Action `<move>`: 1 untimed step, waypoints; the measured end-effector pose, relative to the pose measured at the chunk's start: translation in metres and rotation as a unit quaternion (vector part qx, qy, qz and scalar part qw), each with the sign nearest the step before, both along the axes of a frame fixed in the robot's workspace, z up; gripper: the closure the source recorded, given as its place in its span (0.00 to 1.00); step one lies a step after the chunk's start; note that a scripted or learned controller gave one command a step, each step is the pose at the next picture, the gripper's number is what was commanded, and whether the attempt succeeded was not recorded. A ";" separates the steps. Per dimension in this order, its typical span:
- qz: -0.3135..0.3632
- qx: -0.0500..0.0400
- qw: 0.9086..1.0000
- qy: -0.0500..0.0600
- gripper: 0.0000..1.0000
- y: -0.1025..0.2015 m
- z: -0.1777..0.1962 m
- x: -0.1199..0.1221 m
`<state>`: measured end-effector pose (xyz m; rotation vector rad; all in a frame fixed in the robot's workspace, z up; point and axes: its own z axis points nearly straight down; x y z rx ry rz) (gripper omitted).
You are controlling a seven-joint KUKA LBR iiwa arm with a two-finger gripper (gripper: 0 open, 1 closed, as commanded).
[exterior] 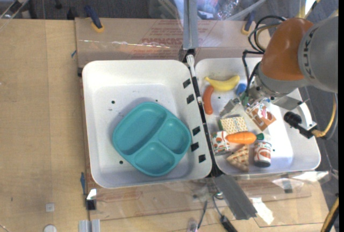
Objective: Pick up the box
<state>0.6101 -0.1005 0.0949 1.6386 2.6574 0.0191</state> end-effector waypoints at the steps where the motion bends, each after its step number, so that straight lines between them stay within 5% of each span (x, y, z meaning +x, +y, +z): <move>1: 0.070 -0.001 0.998 0.004 0.00 -0.014 -0.005 -0.035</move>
